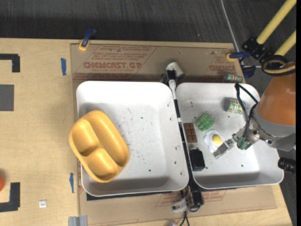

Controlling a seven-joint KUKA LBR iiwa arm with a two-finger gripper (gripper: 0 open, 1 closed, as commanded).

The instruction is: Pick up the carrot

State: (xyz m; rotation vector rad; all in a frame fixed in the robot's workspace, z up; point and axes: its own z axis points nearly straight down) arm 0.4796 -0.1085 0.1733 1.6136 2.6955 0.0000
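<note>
Hovering low inside the right bin (pixel 263 175), the gripper (pixel 222 149) sits near that bin's middle, at the end of a grey and orange arm (pixel 277 109) that covers the right bin's right side. Whether the gripper is open or closed cannot be made out, and nothing can be seen held in it. Where the carrot lies cannot be told; it may be under the arm. A cropped orange-red scrap (pixel 1 183) far to the left of the right bin, out on the worktop (pixel 33 126), is too small to name. Judged from this, the step in hand is still the search and approach, with no grasp made. The next move seems to call for finding the carrot before lowering onto it. Within the right bin, a white and yellow egg-like toy (pixel 214 138) lies just beside the gripper, a green leafy toy (pixel 204 122) near it, a brown bar (pixel 190 133) and a black block (pixel 196 159) against the left wall, and a small can (pixel 233 105) towards the back. Open floor remains along the right bin's front edge. A yellow divided dish (pixel 99 145) sits in the left bin (pixel 141 93), well apart.
</note>
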